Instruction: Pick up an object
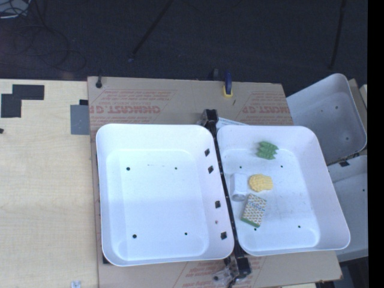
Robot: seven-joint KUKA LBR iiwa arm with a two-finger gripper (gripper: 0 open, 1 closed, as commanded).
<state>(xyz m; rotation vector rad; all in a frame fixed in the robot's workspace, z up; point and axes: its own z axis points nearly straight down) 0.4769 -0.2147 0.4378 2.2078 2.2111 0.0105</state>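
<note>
Left bin: a shallow white plastic bin [157, 197] with rounded corners, at the left of the pair; four small dark dots mark its floor, two toward the far side and two toward the near side; nothing else is seen lying in it.
Right bin: a second shallow white plastic bin [297, 188] of like shape, just beside the first; their inner rims meet along a line of small black clips [214, 188]; it holds all the loose objects.
Green object: a small green leafy-looking piece [267, 150] lying toward the far side of the right bin, apart from the others.
Yellow object: a rounded yellow bumpy piece [260, 183] near the middle of the right bin, nearer the camera than the green one.
White object: a short pale cylinder-like piece [240, 186] just left of the yellow one and touching it or nearly so; hard to make out against the bin floor.
Patterned object: a small rectangular packet with a fine checked pattern and a green lower edge [254, 210], tilted, lying just nearer than the yellow piece.
Underlay: a brown cardboard sheet with red printing [150, 104] beneath both bins; a blue and yellow clamp [227, 86] sits at its far edge.
Bench: a pale wooden top [42, 191] to the left, bearing black and grey flat patches.
Right side: a white tilted panel [327, 116] beyond the right bin.
</note>
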